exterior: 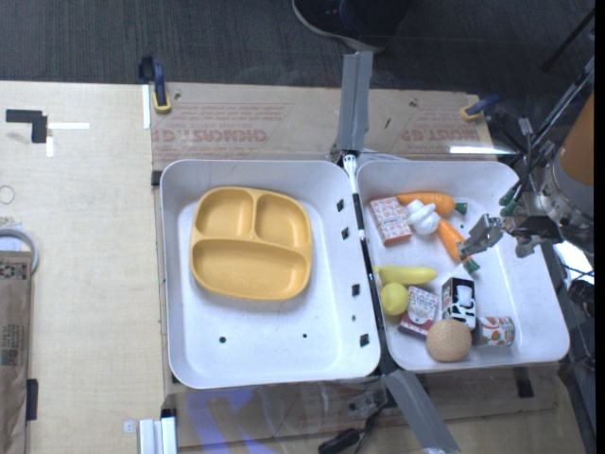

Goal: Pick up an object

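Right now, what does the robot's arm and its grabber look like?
The grey metal robot arm has an orange band near the wrist. Its two-finger gripper is a small, dark grey metal claw with thin fingers. Thin dark cables and rods run beside the arm.

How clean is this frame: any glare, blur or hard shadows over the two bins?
Camera view: lighting is even, with soft shadows inside the left bin; the yellow plate is sharp; the gripper looks slightly blurred; small toys like the carrot are low on detail.
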Controlling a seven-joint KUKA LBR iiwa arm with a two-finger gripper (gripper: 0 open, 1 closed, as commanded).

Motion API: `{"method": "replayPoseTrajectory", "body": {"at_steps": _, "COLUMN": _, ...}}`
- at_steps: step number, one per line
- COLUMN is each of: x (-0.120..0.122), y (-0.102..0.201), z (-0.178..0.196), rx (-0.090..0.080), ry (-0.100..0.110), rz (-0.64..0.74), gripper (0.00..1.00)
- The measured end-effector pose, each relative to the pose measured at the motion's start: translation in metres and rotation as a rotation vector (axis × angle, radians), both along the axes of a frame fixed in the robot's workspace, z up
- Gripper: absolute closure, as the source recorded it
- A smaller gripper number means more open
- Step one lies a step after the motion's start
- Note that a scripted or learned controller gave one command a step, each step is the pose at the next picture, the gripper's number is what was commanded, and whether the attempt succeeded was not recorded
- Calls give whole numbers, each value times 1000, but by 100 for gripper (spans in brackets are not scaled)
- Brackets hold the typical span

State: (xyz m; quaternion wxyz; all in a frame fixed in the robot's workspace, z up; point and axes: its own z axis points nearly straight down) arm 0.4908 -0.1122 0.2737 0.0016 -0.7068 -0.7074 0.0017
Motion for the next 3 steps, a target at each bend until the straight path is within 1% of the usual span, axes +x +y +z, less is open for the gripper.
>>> {"method": "replayPoseTrajectory", "body": {"at_steps": 1, "x": -14, "y": -22, "z": -105, "rx": 1, "ry": 1, "rz": -53, "gripper": 0}}
{"method": "replayPoseTrajectory", "body": {"at_steps": 2, "x": 6, "y": -45, "z": -179, "rx": 2, "ry": -6, "rz": 48, "gripper": 0}}
{"method": "replayPoseTrajectory", "body": {"at_steps": 3, "x": 6, "y": -45, "z": -172, "rx": 3, "ry": -5, "rz": 45, "gripper": 100}}
